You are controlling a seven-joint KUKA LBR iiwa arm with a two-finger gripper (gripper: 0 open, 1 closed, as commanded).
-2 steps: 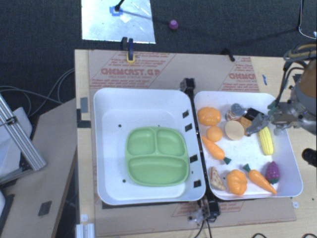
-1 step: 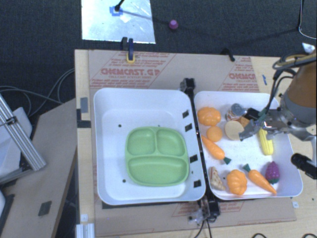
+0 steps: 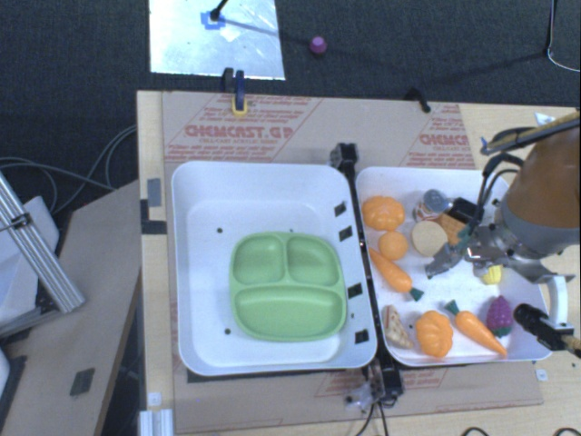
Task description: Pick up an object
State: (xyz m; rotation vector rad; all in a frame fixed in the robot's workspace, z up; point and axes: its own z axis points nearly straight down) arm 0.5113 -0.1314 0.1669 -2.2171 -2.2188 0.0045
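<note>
My gripper (image 3: 450, 259) hangs low over the middle of the right bin (image 3: 545, 357), on the grey arm with its orange band (image 3: 549, 175) reaching in from the right. It sits just below a tan round toy (image 3: 428, 238) and left of a small yellow toy (image 3: 493, 275). Around it lie a large orange fruit (image 3: 383, 212), a small orange ball (image 3: 393, 244), a carrot (image 3: 391, 272), a sandwich wedge (image 3: 397, 327), an orange pumpkin (image 3: 435, 332), a second carrot (image 3: 478, 331) and purple grapes (image 3: 498, 313). I see nothing held.
The left bin (image 3: 195, 243) holds a green divided plate (image 3: 289, 285). A grey-blue toy (image 3: 434, 200) and a dark piece (image 3: 463, 211) lie at the back of the right bin. The arm's body covers the bin's right side.
</note>
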